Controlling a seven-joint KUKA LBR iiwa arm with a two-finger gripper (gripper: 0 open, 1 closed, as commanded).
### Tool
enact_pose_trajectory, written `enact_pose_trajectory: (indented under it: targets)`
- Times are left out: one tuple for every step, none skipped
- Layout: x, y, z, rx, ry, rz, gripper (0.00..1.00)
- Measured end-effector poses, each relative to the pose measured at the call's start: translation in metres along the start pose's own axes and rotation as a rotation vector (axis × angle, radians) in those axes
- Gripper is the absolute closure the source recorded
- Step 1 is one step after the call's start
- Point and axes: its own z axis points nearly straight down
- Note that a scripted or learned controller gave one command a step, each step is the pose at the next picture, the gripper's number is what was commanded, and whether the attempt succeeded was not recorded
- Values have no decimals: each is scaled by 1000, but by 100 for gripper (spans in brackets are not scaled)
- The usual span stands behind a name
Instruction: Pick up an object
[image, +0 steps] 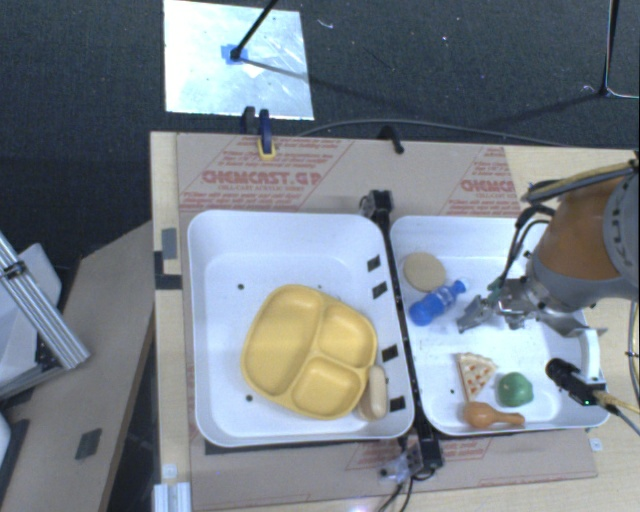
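Note:
The right bin (440, 238) holds a round tan biscuit (424, 270), a small blue bottle (435, 302) lying on its side, a pizza slice (476, 373), a green lump (515, 388) and an orange drumstick (492, 415). My gripper (478, 314) hangs low over the middle of this bin, just right of the blue bottle and above the pizza slice. Nothing shows in its grasp. The grey arm with its orange band (588, 236) comes in from the right.
In the left bin (230, 250) lies a yellow divided plate (310, 350), with a beige bread roll (376, 391) at its lower right corner. A black divider (395, 320) runs between the bins. Cardboard lines the bench beneath them.

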Motion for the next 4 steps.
enact_pose_trajectory:
  targets:
    - [0,0,22,-2,-1,0,0]
    - [0,2,10,-6,-2,0,100]
    - [-4,-1,-35,-8,-3,1,100]
    - [0,-1,-80,-9,-3,-3,100]
